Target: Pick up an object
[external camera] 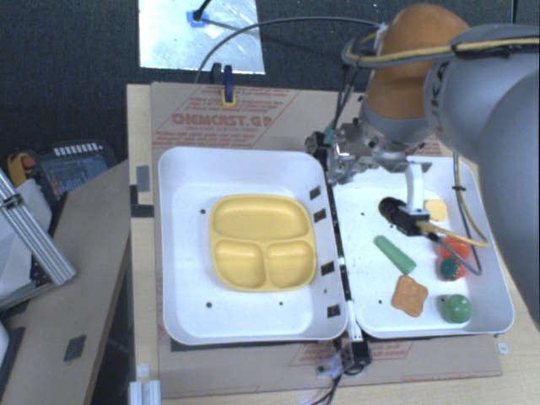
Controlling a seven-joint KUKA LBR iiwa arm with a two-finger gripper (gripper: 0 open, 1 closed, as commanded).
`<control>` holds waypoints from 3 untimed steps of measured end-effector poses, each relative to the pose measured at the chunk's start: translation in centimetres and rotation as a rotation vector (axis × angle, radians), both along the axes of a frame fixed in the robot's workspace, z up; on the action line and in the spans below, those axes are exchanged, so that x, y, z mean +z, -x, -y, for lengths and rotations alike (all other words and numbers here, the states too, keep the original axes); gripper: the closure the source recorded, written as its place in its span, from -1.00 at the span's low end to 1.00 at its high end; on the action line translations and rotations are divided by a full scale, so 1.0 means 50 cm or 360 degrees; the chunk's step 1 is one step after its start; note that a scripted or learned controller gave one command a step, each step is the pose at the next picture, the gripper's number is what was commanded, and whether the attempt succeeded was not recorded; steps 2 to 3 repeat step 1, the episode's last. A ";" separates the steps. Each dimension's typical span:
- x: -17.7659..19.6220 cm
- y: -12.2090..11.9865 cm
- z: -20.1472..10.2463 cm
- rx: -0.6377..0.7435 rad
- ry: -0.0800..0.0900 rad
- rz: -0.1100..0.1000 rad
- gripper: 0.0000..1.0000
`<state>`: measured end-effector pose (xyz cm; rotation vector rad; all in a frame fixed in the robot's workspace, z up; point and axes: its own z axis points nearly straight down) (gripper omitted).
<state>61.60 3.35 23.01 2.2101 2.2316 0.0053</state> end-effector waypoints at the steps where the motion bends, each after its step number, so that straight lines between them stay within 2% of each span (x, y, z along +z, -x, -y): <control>1: 0.015 -0.022 -0.112 0.0000 -0.0001 0.0002 1.00; 3: 0.015 -0.022 -0.112 0.0000 -0.0001 0.0002 1.00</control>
